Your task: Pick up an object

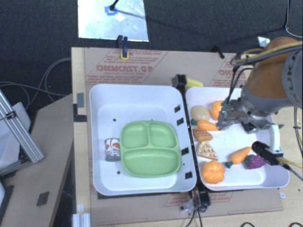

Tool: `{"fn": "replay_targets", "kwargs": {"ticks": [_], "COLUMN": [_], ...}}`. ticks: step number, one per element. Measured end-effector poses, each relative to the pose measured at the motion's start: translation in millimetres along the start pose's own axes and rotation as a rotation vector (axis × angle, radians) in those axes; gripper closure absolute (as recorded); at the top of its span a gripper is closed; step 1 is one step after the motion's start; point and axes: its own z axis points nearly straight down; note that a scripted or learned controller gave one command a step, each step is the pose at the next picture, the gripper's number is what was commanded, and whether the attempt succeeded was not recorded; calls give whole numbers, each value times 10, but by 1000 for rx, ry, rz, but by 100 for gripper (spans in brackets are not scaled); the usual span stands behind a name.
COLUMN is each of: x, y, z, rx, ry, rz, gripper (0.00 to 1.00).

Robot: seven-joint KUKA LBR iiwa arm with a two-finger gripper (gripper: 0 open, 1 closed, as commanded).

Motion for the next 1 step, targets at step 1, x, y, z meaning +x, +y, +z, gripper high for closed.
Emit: {"fn": "replay_targets", "kwargs": {"ticks": [1], "x": [480], "y": [-23], "z": [-97], "rx": [-1], "ry": [0], "rz": [-1], "gripper": [100]}}
